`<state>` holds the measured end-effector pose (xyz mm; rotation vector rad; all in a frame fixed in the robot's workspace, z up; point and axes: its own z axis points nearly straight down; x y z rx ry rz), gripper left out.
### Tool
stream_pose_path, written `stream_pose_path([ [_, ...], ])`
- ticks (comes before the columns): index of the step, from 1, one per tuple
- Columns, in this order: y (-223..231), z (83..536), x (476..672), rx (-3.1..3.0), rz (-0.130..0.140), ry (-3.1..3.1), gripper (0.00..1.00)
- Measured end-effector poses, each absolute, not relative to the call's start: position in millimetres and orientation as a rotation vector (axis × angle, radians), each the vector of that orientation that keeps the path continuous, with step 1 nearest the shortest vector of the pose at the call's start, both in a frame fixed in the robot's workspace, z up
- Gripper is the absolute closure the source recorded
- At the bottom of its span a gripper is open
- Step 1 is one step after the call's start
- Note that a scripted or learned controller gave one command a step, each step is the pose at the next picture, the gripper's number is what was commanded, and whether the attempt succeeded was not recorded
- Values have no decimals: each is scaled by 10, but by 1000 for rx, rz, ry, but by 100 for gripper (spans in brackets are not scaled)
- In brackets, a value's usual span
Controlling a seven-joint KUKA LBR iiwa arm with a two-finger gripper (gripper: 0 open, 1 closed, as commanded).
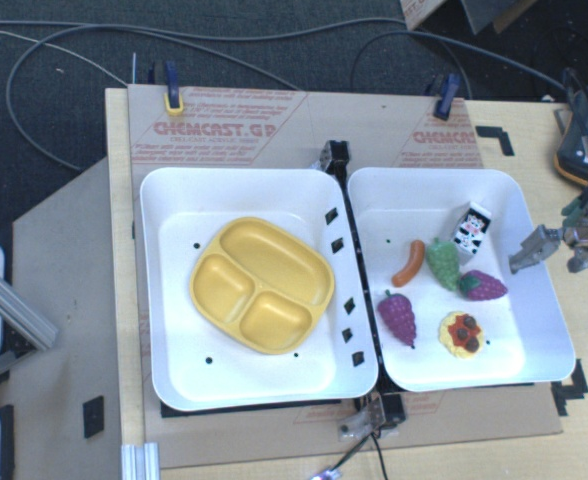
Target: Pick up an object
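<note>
With the claw (557, 250) spread wide and holding nothing at the right rim of the right bin (549, 308), better to descend straight on the purple berry (483, 286) lying just left, keeping clear of the green toy (443, 264) beside it.

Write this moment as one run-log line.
gripper: over right bin's right rim, holding nothing | toys: six in right bin, untouched | yellow tray: left bin
</note>
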<state>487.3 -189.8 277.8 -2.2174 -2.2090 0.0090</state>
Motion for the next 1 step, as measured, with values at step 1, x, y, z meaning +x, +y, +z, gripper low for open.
stream_pose_path([
  [1,-1892,2833,4895,-2220,0,-2221,0],
])
